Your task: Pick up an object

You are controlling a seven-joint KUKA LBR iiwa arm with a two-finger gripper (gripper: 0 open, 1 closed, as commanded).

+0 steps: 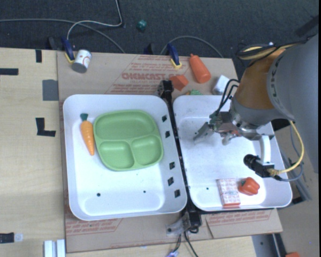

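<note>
My gripper [214, 135] hangs over the upper middle of the right bin [203, 165], fingers spread open and nothing between them. A red, pepper-like toy [250, 186] lies near that bin's front right corner, with a small pink-and-white packet [228, 191] just left of it; both sit well below the gripper. In the left bin [77, 181] a green divided plate [129, 139] lies flat, and an orange toy carrot [87, 135] rests along its left side.
Behind the bins on the cardboard lie an orange bottle-shaped toy [199, 68], a small orange block [180, 82], a white piece [221, 83] and a small can [82, 60]. The grey arm with its orange band [257, 87] covers the right bin's back right corner.
</note>
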